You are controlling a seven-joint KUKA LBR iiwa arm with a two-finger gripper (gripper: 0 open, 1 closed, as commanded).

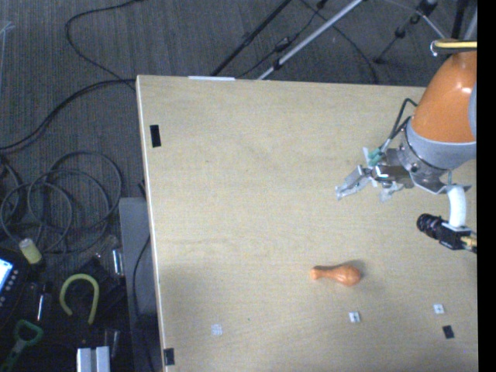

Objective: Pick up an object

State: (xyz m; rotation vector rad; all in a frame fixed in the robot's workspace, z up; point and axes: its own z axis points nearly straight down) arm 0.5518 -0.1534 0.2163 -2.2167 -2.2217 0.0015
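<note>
Claw [364, 184] above the tabletop [256, 208], fingers apparently spread apart and holding nothing, though small in view; orange object [338, 274] lies on the tabletop, well below the claw.

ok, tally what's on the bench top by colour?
Orange: 1, the bulb-shaped piece
Black: 2, tape marks
Pale: 3, small squares
Total: 6
</note>
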